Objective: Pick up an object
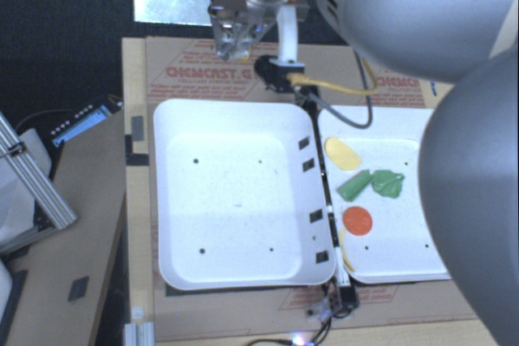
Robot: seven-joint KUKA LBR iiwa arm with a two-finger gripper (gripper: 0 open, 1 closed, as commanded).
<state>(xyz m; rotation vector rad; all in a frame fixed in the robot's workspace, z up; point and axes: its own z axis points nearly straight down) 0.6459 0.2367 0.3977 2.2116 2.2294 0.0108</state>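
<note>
Nearest the camera, the right bin (397, 267) holds an orange round piece (358, 220), with two green pieces (371, 184) and a yellow piece (342, 154) beyond it; the left bin (166, 198) lies beside it. Farther back, the gripper (236, 39) hangs high over the cardboard behind the left bin, with nothing seen in its grasp; how wide it stands I cannot tell. The pick looks not yet begun: next it must travel across to the right bin and descend onto one piece.

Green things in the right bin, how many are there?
2. One green piece lies left, a second green piece beside it on its right. The arm covers part of that bin, so more may be hidden.
</note>
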